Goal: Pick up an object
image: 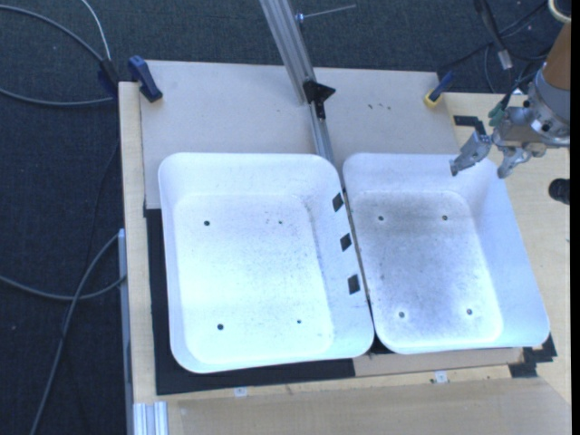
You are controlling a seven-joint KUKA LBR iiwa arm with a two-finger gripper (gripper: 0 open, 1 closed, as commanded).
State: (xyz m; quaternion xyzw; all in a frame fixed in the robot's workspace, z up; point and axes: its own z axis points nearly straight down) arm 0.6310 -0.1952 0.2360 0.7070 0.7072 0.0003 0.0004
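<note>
Camera view: the gripper (487, 159) hangs over the right bin's (517, 243) far rim; fingers spread apart, nothing between them.

No legible text or labels

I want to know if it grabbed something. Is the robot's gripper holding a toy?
No. The grey two-finger gripper hangs open above the right white plastic bin's far corner, nothing between its fingers.

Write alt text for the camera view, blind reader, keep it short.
A grey robot arm's gripper hangs open over the back right corner of the right white bin, holding nothing. A second white bin sits to its left on the bench, with a metal rail slanting down between them.
</note>
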